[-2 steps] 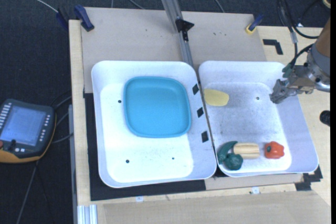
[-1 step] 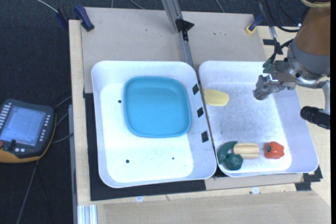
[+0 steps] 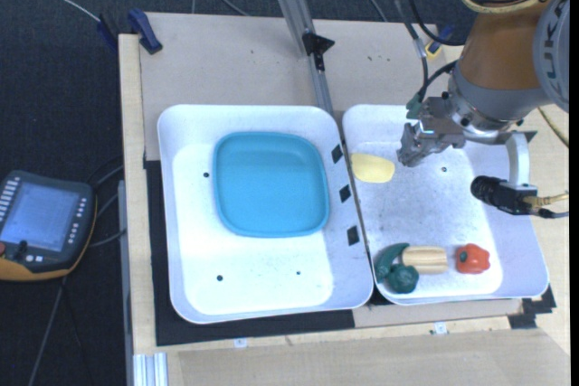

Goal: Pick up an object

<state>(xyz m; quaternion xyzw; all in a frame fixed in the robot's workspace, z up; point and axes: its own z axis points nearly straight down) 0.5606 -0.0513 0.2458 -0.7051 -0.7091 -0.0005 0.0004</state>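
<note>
My gripper (image 3: 412,151) hangs over the back of the right bin (image 3: 507,194), just right of a pale yellow lemon-shaped object (image 3: 372,168) that lies near the bin's left wall. Nothing shows between its dark fingers. At the right bin's front edge lie a dark green pepper-like piece (image 3: 396,269), a tan cylinder (image 3: 425,259) and a red tomato-like piece (image 3: 471,258), side by side. A blue square plate (image 3: 271,183) rests in the left bin (image 3: 190,194).
A metal pole (image 3: 294,4) slants across the bench behind the bins. Black clips (image 3: 345,192) sit on the rim between the bins. A black part of the arm (image 3: 499,192) sticks out over the right bin. A teach pendant (image 3: 41,221) lies off the bench's left.
</note>
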